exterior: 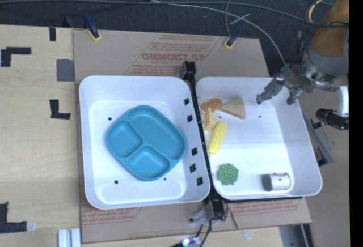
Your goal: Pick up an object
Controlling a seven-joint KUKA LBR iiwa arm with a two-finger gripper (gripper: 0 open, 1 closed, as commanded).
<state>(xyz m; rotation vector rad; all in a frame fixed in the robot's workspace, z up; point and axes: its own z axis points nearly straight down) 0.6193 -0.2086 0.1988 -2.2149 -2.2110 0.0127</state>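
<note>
Jaws spread open and empty, the gripper (279, 90) hovers over the right bin's (295, 144) far rim; its arm (329, 42) is cut off at the frame's edge.

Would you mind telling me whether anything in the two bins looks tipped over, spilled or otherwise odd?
One small thing: the metal can in the right bin lies on its side near the front corner rather than standing. The corn cob and green ball lie loose but unspilled; the blue tray sits flat.
</note>
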